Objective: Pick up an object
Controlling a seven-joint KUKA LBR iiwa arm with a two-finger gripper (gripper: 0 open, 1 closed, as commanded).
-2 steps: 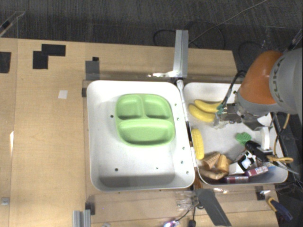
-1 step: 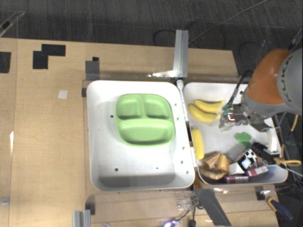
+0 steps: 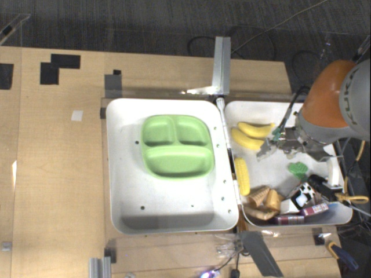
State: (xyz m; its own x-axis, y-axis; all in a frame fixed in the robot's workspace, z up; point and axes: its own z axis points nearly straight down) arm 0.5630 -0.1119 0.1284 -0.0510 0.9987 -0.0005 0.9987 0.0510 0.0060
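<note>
Wooden bench (image 3: pixel 52 155), glossy bins, curved bananas (image 3: pixel 253 135)

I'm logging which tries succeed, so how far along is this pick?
Nothing looks picked yet. The gripper is low in the right bin, beside the bananas, with nothing visibly between its fingers. The corn, green piece and the rest lie in the bin. Grasping and lifting remain.
</note>
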